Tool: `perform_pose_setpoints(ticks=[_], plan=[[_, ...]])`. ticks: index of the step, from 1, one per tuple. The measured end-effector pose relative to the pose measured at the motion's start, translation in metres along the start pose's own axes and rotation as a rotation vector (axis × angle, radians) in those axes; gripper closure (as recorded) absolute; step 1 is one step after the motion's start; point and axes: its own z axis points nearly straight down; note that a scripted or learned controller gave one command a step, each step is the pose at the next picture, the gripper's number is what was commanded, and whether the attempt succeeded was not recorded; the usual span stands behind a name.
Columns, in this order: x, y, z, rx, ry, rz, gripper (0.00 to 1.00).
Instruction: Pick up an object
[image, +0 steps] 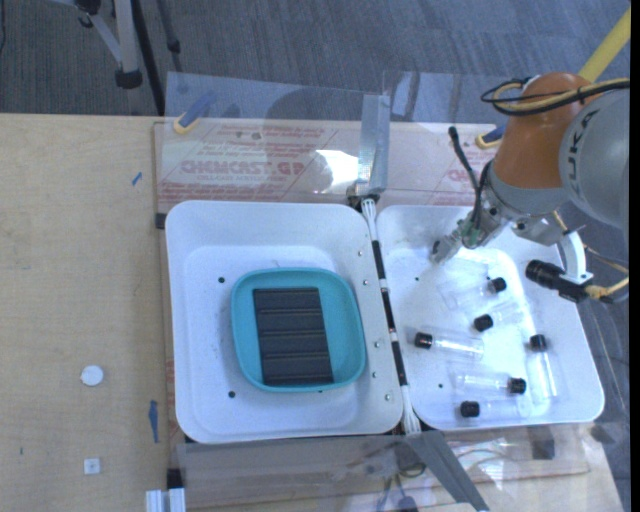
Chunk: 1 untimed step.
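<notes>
On our wooden bench (70, 250), two white bins sit side by side.
Our gripper (450, 243) hangs over the right bin (590, 395) because the clear vials (450, 345) lie there; we can't tell its grip.

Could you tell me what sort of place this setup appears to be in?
Probably a robotics lab: a robot arm reaches over two white bins, one holding clear vials, on a wooden bench.

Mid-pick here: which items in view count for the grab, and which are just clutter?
Job:
- gripper
- clear black-capped vials in the right bin

Lying about:
- teal tray in the left bin
- white disc on the bench
</notes>
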Motion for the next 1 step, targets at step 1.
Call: perform_pose_setpoints(ticks=[1], plan=[[-0.0267, -0.0163, 0.0196, -0.002, 0.002, -0.164, 1.0]])
